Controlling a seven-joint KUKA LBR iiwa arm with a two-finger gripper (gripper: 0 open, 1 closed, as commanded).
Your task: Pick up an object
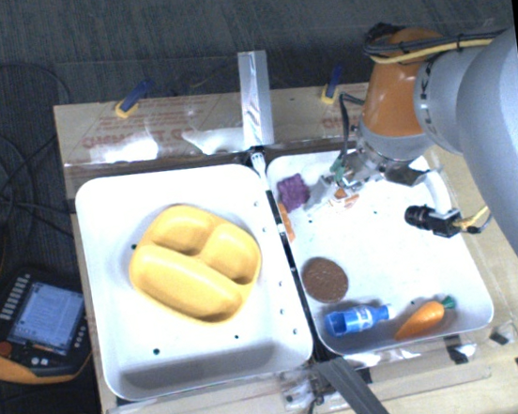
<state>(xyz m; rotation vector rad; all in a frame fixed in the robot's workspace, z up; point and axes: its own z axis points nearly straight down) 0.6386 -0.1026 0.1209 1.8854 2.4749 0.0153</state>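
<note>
Right bin (pixel 470 263), contents near to far:
- carrot (pixel 419 318) and blue bottle (pixel 357 318), at near wall;
- brown disc (pixel 325 279), above these;
- purple block (pixel 292 189), far-left corner.

Gripper (pixel 339 179) beside block; finger state cannot be told. Step judged: approach. Next: descend, close.

Dark carpet floor (pixel 122 30) with black cables (pixel 10 187) beside the wooden bench (pixel 172 118).

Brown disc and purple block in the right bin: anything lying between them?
Nothing. In the camera view, the stretch of the right bin's floor between the brown disc and the purple block is bare white.
</note>
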